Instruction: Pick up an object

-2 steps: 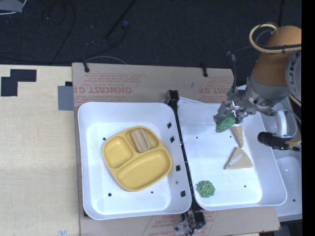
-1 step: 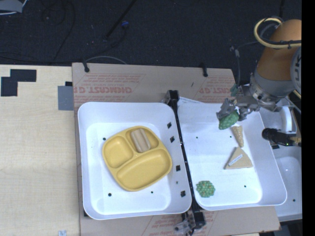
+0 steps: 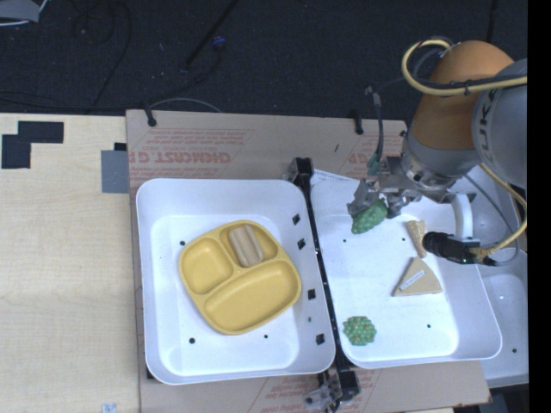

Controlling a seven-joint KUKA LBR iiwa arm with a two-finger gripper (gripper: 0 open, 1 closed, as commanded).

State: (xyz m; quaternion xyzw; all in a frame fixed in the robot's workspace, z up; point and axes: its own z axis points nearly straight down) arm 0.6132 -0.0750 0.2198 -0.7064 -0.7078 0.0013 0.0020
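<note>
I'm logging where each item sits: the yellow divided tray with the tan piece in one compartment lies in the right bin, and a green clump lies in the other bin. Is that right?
Not quite. The yellow divided tray, with the tan piece in one of its small compartments, lies in the left bin, not the right. The green clump lies in the other, the right bin, as the camera view shows.

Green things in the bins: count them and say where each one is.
2. One green lump sits at the gripper's fingertips, near the right bin's far edge. One green ball lies by that bin's near edge.
</note>
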